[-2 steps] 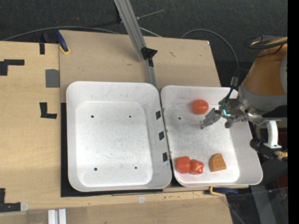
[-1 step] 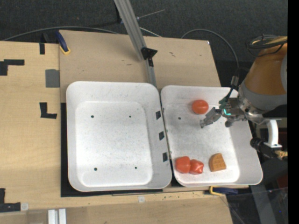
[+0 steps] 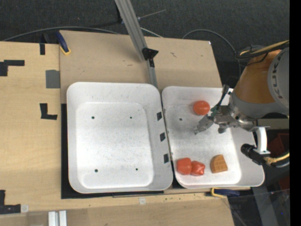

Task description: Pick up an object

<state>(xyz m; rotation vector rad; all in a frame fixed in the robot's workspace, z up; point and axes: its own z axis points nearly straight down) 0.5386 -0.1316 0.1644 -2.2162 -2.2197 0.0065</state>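
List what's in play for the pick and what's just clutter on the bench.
In play:
- gripper, above the right bin
- orange ball, nearest the gripper
- two red pieces, touching, front of the right bin
- tan block beside them

Lying about:
- left bin
- metal pole at the back
- blue clamp, back left
- black tape marks on the bench

One fixed camera is looking down at a slant from above the bench (image 3: 117,55), taking in both white bins (image 3: 75,126) side by side, with the arm (image 3: 263,86) entering from the right edge.
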